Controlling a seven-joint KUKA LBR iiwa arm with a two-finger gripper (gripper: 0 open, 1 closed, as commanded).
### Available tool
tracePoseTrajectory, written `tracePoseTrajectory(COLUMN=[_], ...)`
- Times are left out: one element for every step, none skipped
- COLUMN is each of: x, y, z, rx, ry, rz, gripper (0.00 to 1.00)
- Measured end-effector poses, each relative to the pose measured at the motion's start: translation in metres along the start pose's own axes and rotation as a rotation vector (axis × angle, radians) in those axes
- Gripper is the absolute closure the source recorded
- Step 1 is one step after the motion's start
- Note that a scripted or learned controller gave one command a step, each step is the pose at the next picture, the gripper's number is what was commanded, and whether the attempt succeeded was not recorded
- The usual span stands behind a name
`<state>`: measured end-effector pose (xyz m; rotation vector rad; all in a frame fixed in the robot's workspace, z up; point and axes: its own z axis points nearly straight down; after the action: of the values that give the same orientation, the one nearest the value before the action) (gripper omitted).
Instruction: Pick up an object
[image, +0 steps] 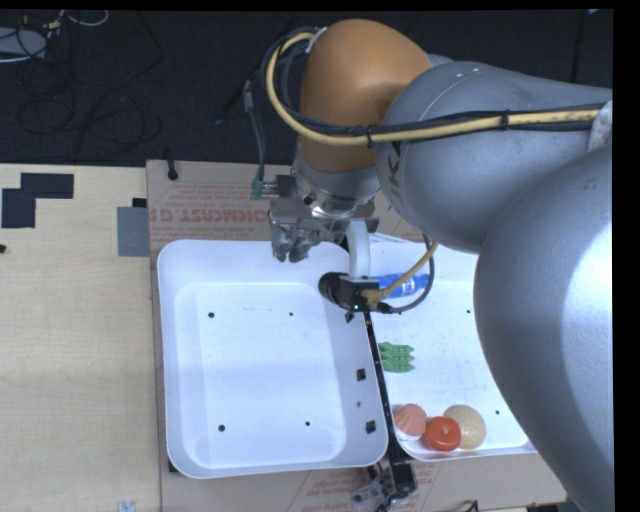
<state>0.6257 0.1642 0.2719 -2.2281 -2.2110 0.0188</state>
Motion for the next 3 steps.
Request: tracePoseTrajectory(x=[0.067,0.08,0.079], y=[-0.061,-0.02,0.018], z=[-0.025,0.001,0.09], rx=[-0.005,-0.007,-0.003], ry=[0.008,0.004,0.003], rz=[-0.016,-0.012,-0.008], gripper=[1.0,1.0,1.0])
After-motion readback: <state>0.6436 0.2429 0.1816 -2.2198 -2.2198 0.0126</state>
